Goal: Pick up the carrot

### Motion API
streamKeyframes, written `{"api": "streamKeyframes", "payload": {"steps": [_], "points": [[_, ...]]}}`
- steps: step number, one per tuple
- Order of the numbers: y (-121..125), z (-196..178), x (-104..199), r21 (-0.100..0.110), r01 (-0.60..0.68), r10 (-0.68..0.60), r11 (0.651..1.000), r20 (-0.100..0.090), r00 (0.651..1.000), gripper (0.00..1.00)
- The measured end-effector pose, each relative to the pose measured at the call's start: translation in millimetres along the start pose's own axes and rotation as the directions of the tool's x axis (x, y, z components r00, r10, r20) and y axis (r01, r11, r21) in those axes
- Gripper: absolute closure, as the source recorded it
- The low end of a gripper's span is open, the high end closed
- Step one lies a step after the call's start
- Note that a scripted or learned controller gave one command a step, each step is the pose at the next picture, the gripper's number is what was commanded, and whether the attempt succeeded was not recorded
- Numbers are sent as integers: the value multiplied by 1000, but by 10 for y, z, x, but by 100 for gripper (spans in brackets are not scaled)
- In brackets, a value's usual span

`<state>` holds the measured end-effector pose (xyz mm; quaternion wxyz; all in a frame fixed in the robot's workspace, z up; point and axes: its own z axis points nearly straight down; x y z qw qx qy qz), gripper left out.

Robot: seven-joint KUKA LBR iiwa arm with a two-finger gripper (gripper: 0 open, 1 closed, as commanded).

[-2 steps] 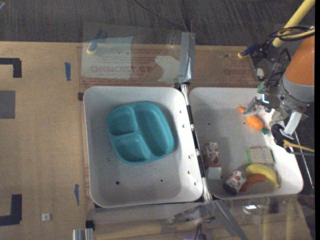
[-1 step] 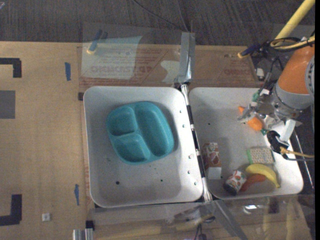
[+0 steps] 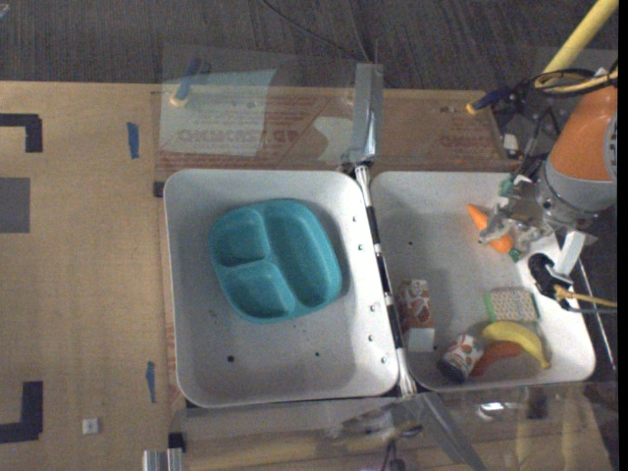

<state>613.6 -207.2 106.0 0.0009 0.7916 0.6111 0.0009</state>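
Right white bin [image 3: 432, 199] — gripper [image 3: 502, 232] over carrot [image 3: 488, 226], jaw state unclear.

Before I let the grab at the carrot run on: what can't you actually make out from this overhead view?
- Gripper: small and blurred against the carrot; I cannot tell how the jaws stand, or whether they hold it.
- Carrot: only its orange ends show; the gripper covers the middle.
- Arm: cut off by the right edge.
- Labels on the two small cans: too small to read.
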Motion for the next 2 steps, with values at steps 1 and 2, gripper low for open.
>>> {"api": "streamKeyframes", "payload": {"steps": [1,2], "points": [[-158,-957,438,2,-84,84,996,1,996,100],[75,-1336,230,-2,61,-61,998,2,998,100]]}}
